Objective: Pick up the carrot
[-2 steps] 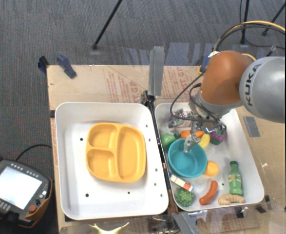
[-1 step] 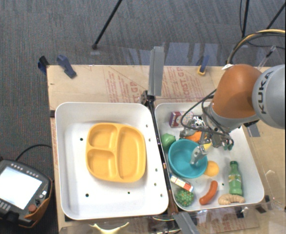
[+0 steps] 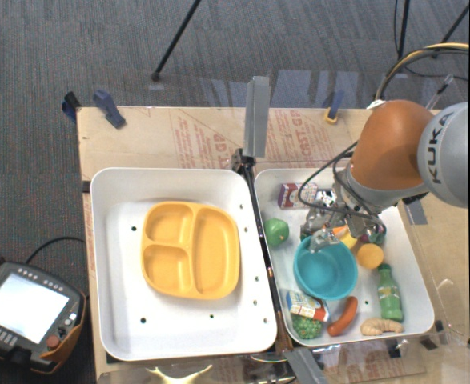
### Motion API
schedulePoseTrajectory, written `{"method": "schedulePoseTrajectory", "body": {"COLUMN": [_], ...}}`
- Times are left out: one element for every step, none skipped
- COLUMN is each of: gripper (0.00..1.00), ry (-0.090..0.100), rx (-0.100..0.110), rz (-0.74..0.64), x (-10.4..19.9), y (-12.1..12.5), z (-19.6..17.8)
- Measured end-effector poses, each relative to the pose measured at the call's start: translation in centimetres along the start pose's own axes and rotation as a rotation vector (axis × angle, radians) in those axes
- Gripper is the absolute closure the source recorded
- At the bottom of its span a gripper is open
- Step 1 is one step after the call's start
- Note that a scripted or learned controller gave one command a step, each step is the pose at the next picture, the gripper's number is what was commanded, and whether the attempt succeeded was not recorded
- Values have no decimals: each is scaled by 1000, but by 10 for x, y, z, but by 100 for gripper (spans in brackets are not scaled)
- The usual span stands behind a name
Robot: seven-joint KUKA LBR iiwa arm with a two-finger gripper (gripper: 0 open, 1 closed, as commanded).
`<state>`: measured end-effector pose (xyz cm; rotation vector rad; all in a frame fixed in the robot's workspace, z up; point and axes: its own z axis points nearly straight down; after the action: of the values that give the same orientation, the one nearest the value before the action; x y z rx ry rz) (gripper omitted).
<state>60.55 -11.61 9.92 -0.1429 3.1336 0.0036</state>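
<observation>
A slim orange-red piece (image 3: 343, 316) that I take for the carrot lies slantwise near the front of the right bin (image 3: 420, 288), between a small carton and a knobbly tan piece. My gripper (image 3: 323, 232) hangs low over the middle of that bin, at the far rim of a teal bowl (image 3: 325, 270), roughly a bowl's width behind the carrot. The wrist hides most of a small yellow-orange bit (image 3: 343, 232) right beside the gripper, and I cannot identify it. Nothing is visibly held.
Around the bowl in the right bin are a green fruit (image 3: 277, 231), a purple-white packet (image 3: 287, 194), an orange ball (image 3: 370, 255), a green bottle (image 3: 389, 292), a carton (image 3: 307, 304), green peas (image 3: 307, 326) and a tan piece (image 3: 381, 326). A yellow divided plate (image 3: 190, 249) sits in the left bin (image 3: 114, 294).
</observation>
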Motion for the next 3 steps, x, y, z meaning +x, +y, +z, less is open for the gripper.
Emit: {"method": "schedulePoseTrajectory", "body": {"gripper": [100, 100, 100], "ry": [5, -7, 12], "rx": [2, 3, 2], "rz": [342, 437, 340], "x": [87, 57, 136], "y": [-27, 2, -69], "z": [-40, -188, -135]}}
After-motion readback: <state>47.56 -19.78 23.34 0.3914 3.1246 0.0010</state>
